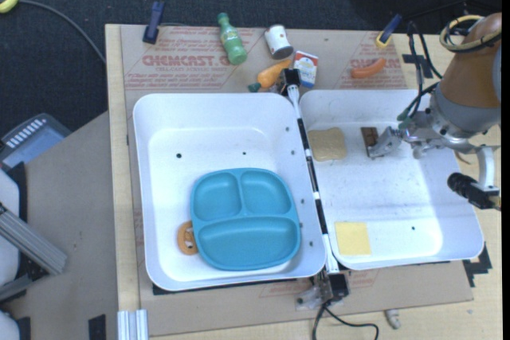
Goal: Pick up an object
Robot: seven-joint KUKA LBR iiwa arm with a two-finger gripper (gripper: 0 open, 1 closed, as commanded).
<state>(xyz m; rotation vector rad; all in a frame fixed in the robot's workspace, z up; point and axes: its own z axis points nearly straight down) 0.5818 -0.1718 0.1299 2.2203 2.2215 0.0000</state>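
Claw (pixel 381 146) low in right bin (pixel 398 247), fingertips indistinct.

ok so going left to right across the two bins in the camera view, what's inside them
pretzel → blue divided plate → tan bread slice → yellow cheese slice → small brown block → gripper

plate (pixel 243 219) in left bin (pixel 159 171) | bread (pixel 327 145), sponge (pixel 352 238) in right bin (pixel 398 251)
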